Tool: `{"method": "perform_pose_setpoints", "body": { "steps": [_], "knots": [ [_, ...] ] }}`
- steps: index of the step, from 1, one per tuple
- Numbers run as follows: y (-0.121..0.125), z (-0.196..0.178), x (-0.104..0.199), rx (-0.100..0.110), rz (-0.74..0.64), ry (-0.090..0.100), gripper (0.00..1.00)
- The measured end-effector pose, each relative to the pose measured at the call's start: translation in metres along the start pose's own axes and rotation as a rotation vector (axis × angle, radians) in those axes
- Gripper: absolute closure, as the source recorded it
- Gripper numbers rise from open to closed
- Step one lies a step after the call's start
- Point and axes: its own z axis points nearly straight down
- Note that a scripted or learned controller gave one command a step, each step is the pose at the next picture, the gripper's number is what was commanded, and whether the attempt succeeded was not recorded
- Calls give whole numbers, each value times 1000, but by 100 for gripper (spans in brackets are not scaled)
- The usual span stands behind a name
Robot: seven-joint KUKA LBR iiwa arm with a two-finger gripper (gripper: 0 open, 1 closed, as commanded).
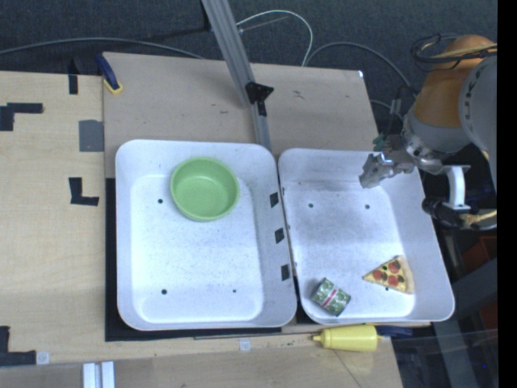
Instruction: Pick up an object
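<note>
The arm reaches in from the right, its claw (pixel 374 170) poised over the upper right corner of the right bin (pixel 347 233); whether it is spread or pressed together I cannot tell. That bin holds one pizza slice (pixel 390 275) and one small green can (pixel 331 296) near its lower edge, well apart from the claw. The left bin (pixel 145 281) holds one green bowl (pixel 204 188), and one yellow bottle (pixel 349 339) lies on the table just below the right bin.

One fixed camera up high, looking down at a slant on the bench (pixel 323 95), both white bins (pixel 129 217) in frame, arm (pixel 452 103) entering from the right.
</note>
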Motion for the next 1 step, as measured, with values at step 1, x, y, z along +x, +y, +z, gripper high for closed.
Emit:
{"method": "perform_pose_setpoints", "body": {
  "steps": [1],
  "knots": [
    [-5, -46, 5, 0, 0, 0, 100]
  ]
}}
